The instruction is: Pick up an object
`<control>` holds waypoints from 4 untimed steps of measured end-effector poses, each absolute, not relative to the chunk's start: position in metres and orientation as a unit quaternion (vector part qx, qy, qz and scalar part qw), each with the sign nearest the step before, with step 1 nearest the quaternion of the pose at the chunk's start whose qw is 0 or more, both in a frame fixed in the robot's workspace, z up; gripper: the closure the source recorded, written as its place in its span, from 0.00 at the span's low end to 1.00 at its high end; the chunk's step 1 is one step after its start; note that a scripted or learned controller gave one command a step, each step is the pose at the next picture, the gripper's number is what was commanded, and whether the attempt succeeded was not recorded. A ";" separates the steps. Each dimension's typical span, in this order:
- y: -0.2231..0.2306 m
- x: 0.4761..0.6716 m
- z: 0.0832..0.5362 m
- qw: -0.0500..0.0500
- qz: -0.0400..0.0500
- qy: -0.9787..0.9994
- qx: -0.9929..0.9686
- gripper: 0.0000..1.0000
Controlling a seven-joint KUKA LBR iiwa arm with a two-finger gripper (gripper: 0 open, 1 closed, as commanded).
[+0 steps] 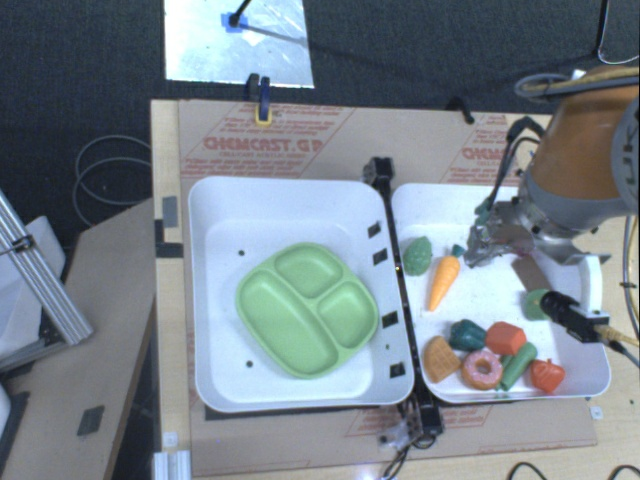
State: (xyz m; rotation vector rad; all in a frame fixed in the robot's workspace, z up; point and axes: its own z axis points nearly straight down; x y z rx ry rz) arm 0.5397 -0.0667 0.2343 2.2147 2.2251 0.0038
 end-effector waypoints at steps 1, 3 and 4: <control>-0.067 0.542 0.234 0.001 0.001 0.709 0.706 1.00; -0.071 0.549 0.232 0.001 0.001 0.709 0.706 1.00; -0.069 0.541 0.234 0.000 0.000 0.708 0.706 1.00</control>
